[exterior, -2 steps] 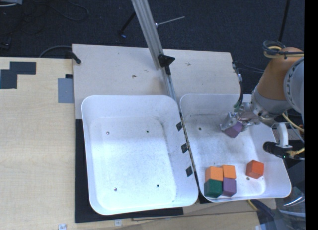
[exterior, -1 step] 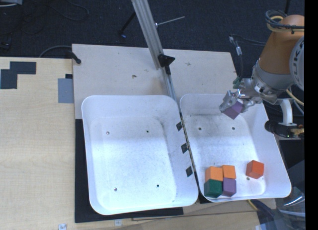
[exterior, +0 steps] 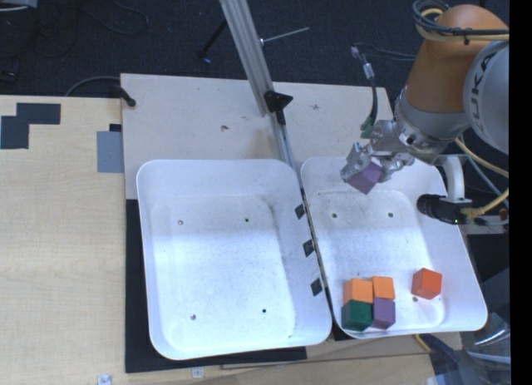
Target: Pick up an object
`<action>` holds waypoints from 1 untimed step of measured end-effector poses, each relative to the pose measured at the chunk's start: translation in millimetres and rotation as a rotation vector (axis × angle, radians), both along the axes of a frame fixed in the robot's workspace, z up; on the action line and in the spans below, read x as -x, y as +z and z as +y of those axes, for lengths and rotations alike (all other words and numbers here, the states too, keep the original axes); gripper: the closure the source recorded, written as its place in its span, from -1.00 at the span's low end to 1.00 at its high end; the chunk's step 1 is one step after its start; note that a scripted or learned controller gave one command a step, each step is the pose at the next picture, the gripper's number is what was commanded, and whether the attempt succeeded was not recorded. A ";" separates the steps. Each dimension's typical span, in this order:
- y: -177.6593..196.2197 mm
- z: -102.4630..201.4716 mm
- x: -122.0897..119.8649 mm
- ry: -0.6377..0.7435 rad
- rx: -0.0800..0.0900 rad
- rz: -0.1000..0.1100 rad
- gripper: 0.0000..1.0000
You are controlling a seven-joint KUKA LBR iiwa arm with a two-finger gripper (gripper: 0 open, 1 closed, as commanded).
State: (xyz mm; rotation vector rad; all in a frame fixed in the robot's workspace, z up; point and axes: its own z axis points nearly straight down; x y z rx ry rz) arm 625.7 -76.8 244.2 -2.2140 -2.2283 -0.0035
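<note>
1. The arm point(exterior: 453, 67) reaches in from the right, and its gripper point(exterior: 372, 163) hangs over the far part of the right bin point(exterior: 465, 279).
2. A purple block point(exterior: 363, 179) sits between the jaws, which are closed narrowly on it; it appears lifted clear of the bin floor, over the far left part of that bin.
3. The held block is tilted, one corner pointing down and to the left. It looks close to cube-shaped, so no long axis can be made out.
4. The top of the block is hidden by the gripper's fingers, and the metal parts there blur together, so the exact contact points are hard to make out.
5. At the near edge of the right bin four blocks lie packed together, touching: an orange block point(exterior: 359, 290) and a second orange block point(exterior: 383, 287) behind, a green block point(exterior: 357, 315) and a small purple block point(exterior: 384, 312) in front.
6. A red-orange block point(exterior: 426, 283) sits apart, just to the right of that cluster, near the bin's right wall.
7. The middle and far floor of the right bin is bare white, leaving open room under and around the held block.
8. The left bin point(exterior: 158, 292) lies beside it, their rims meeting along the middle, where small black clips point(exterior: 308, 247) sit.
9. A slanted metal rail point(exterior: 249, 51) rises from the tabletop point(exterior: 183, 117) behind the bins, well left of the gripper.
10. The arm's upper part is cut off at the frame's right.
</note>
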 end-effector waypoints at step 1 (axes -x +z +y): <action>-3.9 77.6 10.7 0.001 -0.002 0.006 1.00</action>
